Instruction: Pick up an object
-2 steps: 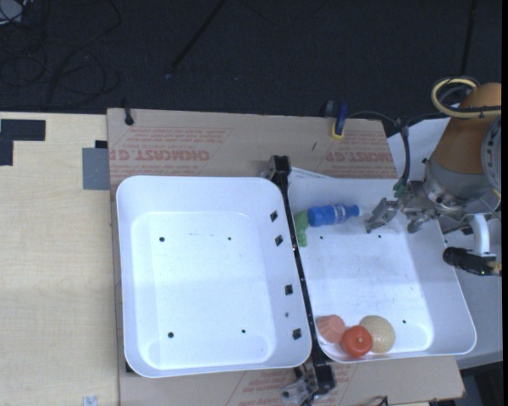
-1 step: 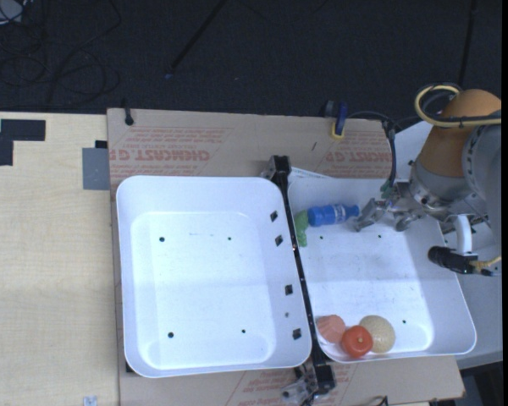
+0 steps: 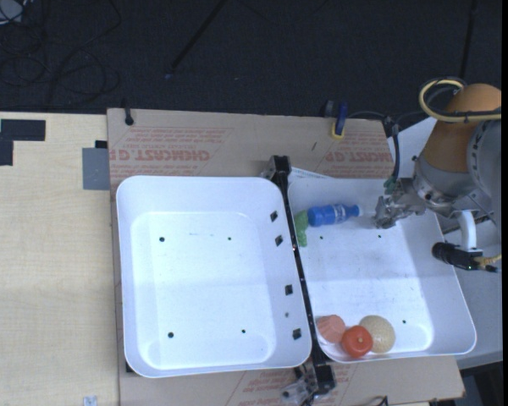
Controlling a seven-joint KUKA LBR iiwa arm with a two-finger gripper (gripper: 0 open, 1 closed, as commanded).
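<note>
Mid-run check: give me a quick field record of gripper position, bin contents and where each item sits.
gripper: over right bin's far side, holding nothing visible
blue bottle: lying in right bin, far end, near divider
green item: beside bottle, against divider
red round object: near corner, between peach piece and tan ball
left bin: no objects seen

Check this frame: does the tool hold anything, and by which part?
Nothing is held. The tool sits over the right bin's far edge, apart from the blue bottle, with nothing between its tips.
</note>
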